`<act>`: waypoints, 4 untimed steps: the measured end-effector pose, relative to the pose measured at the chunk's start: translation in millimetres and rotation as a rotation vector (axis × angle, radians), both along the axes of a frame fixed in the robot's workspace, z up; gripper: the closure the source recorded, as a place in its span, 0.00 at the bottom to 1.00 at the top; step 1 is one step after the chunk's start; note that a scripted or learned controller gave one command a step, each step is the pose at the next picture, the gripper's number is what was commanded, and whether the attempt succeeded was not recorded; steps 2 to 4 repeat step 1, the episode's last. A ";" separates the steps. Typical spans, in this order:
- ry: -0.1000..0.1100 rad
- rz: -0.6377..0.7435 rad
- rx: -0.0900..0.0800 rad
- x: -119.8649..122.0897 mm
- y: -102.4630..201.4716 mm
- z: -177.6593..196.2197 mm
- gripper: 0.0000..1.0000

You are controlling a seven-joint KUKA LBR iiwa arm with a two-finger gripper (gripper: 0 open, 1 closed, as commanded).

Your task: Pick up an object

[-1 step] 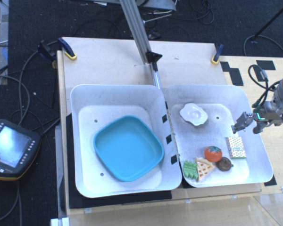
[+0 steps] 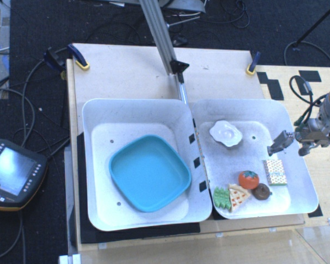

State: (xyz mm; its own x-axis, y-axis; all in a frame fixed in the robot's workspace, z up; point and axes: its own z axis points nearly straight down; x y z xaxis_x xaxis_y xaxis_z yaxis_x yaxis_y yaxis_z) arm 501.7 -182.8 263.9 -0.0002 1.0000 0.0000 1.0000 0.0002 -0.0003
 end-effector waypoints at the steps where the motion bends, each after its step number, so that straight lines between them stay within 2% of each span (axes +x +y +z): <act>1: 0.005 -0.001 0.001 -6.5 -6.4 -58.2 0.00; 4: 0.005 -0.001 0.001 -6.5 -6.4 -58.2 0.00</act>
